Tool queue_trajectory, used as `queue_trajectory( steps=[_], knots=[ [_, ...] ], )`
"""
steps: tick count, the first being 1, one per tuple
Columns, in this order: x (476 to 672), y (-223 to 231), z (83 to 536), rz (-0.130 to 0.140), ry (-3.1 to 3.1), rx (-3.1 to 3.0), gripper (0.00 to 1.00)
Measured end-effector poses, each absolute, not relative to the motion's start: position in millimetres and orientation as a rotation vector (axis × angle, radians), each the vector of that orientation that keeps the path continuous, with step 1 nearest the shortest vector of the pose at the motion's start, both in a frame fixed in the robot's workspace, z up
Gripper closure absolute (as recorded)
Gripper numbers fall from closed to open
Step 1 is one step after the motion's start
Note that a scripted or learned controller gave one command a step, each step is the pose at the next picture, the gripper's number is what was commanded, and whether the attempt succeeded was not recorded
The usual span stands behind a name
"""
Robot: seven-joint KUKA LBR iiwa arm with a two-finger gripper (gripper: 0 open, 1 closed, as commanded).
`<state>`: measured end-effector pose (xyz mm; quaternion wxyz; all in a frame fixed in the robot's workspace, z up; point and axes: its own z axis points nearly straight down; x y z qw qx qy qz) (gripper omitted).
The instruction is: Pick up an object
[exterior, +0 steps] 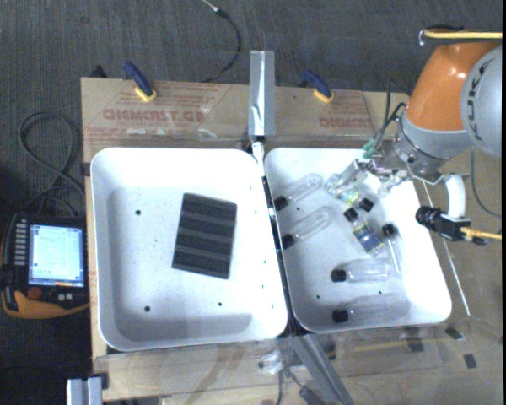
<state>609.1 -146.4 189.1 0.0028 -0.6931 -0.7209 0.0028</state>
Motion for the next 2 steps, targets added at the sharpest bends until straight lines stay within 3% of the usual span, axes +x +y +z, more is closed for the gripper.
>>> queue_trajectory(
  steps=[1,2],
  knots=[
    [619.4,-190.1,91.1,0.002,-2.241,-2.198,0.0],
    [619.3,-189.8,97.1,0.004,-2.239,-2.196,1.0]
  ],
)
